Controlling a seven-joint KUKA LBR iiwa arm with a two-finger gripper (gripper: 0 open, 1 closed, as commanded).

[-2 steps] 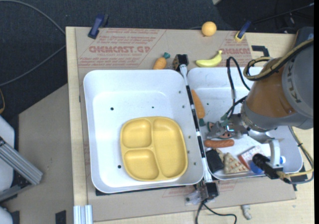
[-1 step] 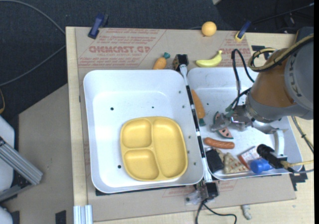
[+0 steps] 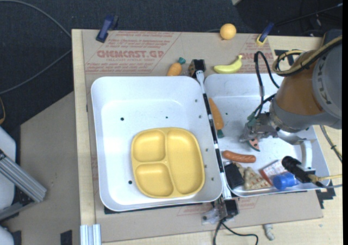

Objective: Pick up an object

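My gripper [image 3: 254, 136] hangs low in the middle of the right bin [image 3: 234, 89], reaching in from the right under the orange-banded wrist. Just below it lies a reddish sausage [image 3: 239, 157], apart from the gripper. An orange carrot [image 3: 216, 115] rests along the bin's left wall. In the front corner sit a black block [image 3: 234, 175], a pizza-like wedge [image 3: 253, 179], a red and white packet [image 3: 271, 170] and a blue object [image 3: 283, 182]. Nothing shows between the gripper's tips.
The left bin [image 3: 109, 97] holds a yellow divided plate [image 3: 167, 161]. On the cardboard behind the bins lie a banana [image 3: 228, 66], an orange ball [image 3: 228, 31], a small orange toy [image 3: 175, 68] and a black piece [image 3: 198, 66]. Blue clips [image 3: 106, 28] pin the board.
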